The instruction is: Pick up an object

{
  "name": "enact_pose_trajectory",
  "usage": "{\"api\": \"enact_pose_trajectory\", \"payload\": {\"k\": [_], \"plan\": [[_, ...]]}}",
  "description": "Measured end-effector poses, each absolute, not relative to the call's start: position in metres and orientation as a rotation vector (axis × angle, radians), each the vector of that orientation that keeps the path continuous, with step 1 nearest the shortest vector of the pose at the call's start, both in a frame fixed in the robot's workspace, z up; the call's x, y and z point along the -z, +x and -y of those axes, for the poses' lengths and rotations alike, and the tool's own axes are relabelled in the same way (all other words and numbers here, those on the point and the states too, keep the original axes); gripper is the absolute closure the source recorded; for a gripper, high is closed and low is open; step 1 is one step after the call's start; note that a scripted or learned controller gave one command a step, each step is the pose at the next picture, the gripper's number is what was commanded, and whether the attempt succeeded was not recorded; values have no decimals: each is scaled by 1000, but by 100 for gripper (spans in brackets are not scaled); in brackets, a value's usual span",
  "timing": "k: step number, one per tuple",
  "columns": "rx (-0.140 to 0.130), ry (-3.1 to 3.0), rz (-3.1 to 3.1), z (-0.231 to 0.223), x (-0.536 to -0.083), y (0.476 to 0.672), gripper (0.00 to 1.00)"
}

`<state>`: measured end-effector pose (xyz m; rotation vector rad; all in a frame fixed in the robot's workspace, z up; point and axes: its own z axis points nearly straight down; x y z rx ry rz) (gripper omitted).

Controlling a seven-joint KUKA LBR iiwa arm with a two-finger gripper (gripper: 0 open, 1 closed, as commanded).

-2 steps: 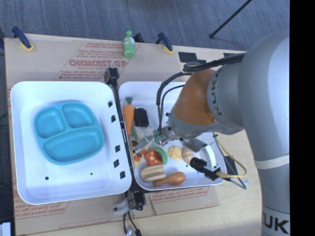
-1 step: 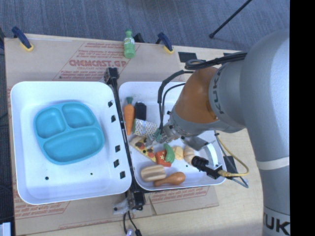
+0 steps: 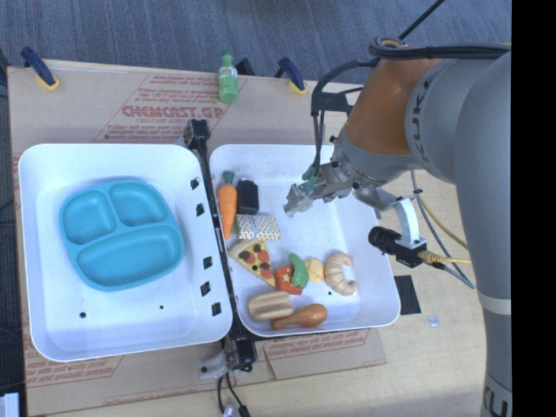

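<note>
In the right bin (image 3: 261, 156), the claw (image 3: 297, 200) hangs over the bare white floor in the upper middle, right of the toy carrot (image 3: 227, 209) and apart from every object. Its 2 fingers appear slightly parted, with nothing visible between them; it holds nothing and touches no toy.

The candidate objects lie along the left and lower parts of this bin:
1. The toy carrot lies along the left wall, leafy end up, with a small black block (image 3: 248, 195) just beside it on the right.
2. A speckled square piece (image 3: 259, 227) lies below the black block.
3. A pizza slice (image 3: 253, 256) lies below that piece, near the left wall.
4. A red and green vegetable piece (image 3: 294, 274) and a croissant (image 3: 340, 272) lie to the right of the pizza slice.
5. A hot dog (image 3: 269, 304) and a chicken drumstick (image 3: 301, 317) lie against the lower wall.

Handling, as judged: all look like light, rigid plastic play food, smooth and likely to slip under a pinch. The carrot is the nearest target. Grip it across its thick upper half, fingers on its 2 long sides; the narrow tip would squirt out. The bin wall and the black block leave little finger room.

The left bin (image 3: 35, 233) holds a blue divided plate (image 3: 122, 233).
</note>
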<state>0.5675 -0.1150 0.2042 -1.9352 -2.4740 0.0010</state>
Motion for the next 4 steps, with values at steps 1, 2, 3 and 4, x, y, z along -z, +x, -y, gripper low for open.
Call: {"api": "enact_pose_trajectory", "payload": {"k": [1, 2, 3, 4], "plan": [[-2, -1933, 2474, 115, -204, 567, 0], [-3, -1775, 2593, 101, -91, 604, 0], [-3, -1733, 2621, 101, -93, 655, 0], [-1, -964, 2988, 68, -192, 571, 0]]}}
